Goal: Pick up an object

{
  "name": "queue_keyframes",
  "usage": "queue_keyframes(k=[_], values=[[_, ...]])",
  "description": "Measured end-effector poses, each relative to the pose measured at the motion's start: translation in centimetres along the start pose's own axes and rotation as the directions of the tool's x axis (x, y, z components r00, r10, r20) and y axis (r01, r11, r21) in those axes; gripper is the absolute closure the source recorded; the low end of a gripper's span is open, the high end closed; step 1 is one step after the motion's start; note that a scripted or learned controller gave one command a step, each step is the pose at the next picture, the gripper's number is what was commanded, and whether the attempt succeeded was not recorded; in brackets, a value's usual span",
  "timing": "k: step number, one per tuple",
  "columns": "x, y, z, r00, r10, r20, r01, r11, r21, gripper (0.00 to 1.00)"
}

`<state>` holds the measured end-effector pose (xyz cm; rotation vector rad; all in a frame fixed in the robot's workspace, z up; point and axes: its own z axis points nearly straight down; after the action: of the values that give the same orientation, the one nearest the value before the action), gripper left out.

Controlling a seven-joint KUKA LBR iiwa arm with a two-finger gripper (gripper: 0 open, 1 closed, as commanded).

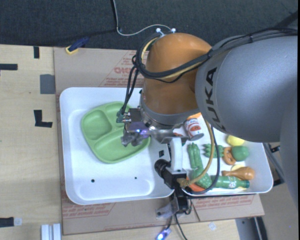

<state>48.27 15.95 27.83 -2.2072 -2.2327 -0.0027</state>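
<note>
Far left of frame: bare tabletop (pixel 20 149) in light wood tone, carrying several black angular marks. A sheet of brown cardboard (pixel 90 69) with red print lies under both bins.

Left bin (pixel 72 149): shallow, white, rounded corners. A green divided plate (pixel 102 131) lies in its upper half, tilted across the bin floor; its right edge is covered by the wrist hardware. The lower part of the bin floor shows two small dark specks.

Centre: the arm's orange band (pixel 172 79) and grey body (pixel 255 84) occupy the upper right and centre, hiding the dividing wall between the bins and most of the upper part of the right bin. Below the band, the hand (pixel 135 134) sits at the right edge of the green plate, over or against its rim. Its fingers are a dark cluster with a purple glint; whether they are spread or pressed together cannot be told, and nothing is seen between them. Black cables run down past the bins to the lower edge of the frame.

Right bin (pixel 262 184): partly hidden by the arm. Visible in it are a small red-and-white can (pixel 194 127), a green corn-like piece (pixel 195 156), a yellow piece (pixel 235 141), an orange-and-green piece (pixel 236 155), a tan drumstick shape (pixel 240 173) and a green bottle (pixel 227 183) lying along the lower wall. Several overlap and their outlines are hard to separate.
</note>
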Motion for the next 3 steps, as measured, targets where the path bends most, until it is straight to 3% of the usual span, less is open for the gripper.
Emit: queue_keyframes(k=[1,2,3], values=[[6.6,0.2,-19.4,1.000,0.002,-0.006,-0.002,1.000,-0.016,1.00],[-2.2,4.0,-11.2,1.000,0.016,0.006,-0.016,1.000,0.005,1.00],[8.0,-0.1,-9.2,1.000,-0.001,0.003,0.001,1.000,0.005,1.00]])
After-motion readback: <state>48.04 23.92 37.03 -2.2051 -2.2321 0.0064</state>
